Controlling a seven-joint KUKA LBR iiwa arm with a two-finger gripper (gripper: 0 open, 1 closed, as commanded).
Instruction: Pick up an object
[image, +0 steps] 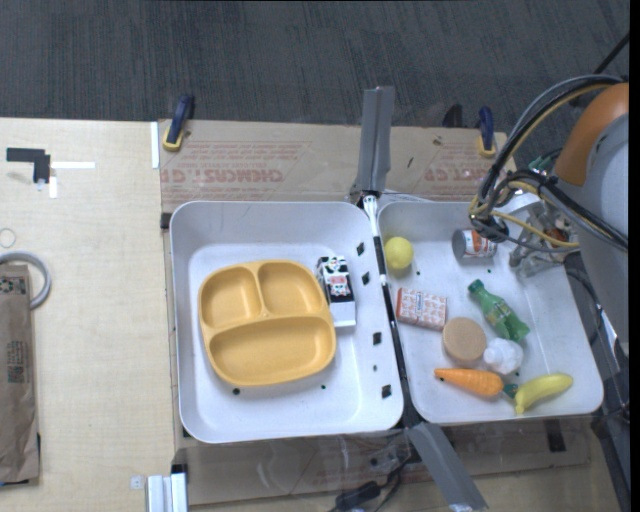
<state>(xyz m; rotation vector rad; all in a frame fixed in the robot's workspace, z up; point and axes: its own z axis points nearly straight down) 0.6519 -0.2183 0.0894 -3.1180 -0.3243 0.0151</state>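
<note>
My pincer, whose opening I cannot tell, hangs over the right bin's far side, with the small can just left: probably light, stiff, slippery, best gripped across its sides.

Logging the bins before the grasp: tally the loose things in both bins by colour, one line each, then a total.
Yellow: 3, divided plate, lemon, banana
Orange: 1, carrot
Green: 1, bottle
Tan: 1, round disc
Other (printed or white): 4, milk carton, snack box, can, white piece
Total: 10
</note>
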